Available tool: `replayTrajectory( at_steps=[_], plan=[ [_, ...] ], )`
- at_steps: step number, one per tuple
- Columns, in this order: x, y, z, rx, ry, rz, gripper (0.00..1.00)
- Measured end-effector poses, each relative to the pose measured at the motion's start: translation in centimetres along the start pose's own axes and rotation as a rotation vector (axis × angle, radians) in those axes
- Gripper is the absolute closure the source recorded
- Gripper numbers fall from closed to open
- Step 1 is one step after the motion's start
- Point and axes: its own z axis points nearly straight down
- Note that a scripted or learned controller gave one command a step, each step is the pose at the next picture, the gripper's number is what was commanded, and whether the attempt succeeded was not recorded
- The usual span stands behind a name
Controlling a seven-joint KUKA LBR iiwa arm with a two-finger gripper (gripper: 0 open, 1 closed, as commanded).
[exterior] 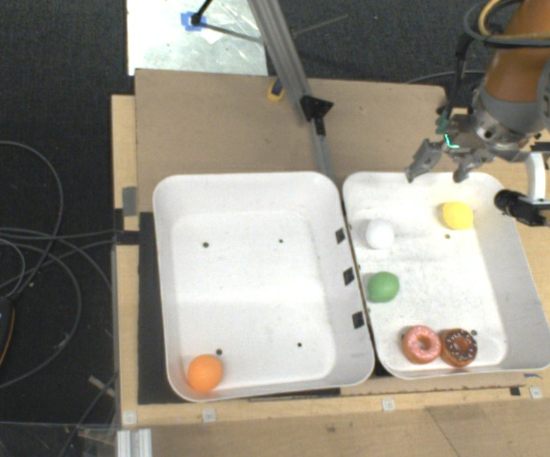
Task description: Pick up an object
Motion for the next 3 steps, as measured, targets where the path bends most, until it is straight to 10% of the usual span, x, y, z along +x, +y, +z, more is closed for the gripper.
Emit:
replayTrajectory(
  at_steps=[2, 3],
  plan=[
    [-0.3, -0.4, 11.3, 0.003, 0.001, 0.003, 0.00],
    [-0.3, -0.2, 9.8, -0.005, -0.001, 0.000, 1.00]
  ],
)
